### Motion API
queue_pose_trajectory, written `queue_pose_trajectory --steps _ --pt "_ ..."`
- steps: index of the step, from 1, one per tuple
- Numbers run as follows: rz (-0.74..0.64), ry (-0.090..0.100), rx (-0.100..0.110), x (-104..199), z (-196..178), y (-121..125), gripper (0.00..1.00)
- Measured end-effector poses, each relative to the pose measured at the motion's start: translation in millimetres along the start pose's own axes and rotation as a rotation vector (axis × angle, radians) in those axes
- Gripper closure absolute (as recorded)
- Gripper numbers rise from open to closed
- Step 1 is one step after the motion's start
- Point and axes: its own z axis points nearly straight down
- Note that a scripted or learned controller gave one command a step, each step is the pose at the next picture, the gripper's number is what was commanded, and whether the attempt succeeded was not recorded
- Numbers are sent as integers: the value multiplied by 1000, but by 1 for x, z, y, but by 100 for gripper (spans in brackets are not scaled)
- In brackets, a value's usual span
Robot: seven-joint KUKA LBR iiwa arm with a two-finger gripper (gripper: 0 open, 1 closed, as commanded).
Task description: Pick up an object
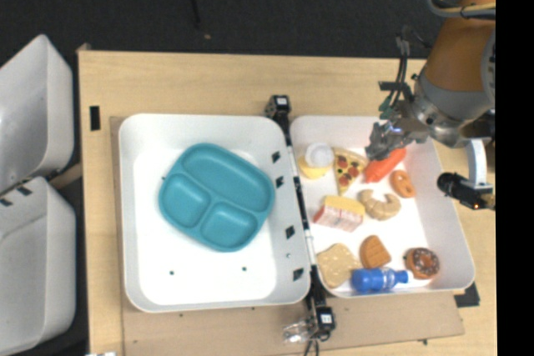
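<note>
Gripper (pixel 386 139) low over far part of right bin (pixel 455 221), touching top of orange carrot (pixel 384 167); finger state impossible to tell.
Carrot tilted, just right of pizza slice (pixel 347 167); croissant (pixel 380 204) and cake slice (pixel 338 213) nearer; blue bottle (pixel 377 279) along near wall beside chocolate donut (pixel 422 263); teal divided plate (pixel 217 196) alone in left bin (pixel 138 263).

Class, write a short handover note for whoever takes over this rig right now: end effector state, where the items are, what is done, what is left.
End effector: low over the right bin, directly above the orange carrot; grip unclear.
Right bin: carrot, pizza slice, croissant, chocolate donut, blue bottle among the toy food.
Left bin: teal divided plate.
Done: approach to the carrot.
Left: confirm grasp, lift.
</note>
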Motion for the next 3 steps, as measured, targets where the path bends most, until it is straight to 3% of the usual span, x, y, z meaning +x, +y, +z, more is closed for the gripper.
queue_pose_trajectory --steps 3 --pt "2 0 1 126 -5 71 100"
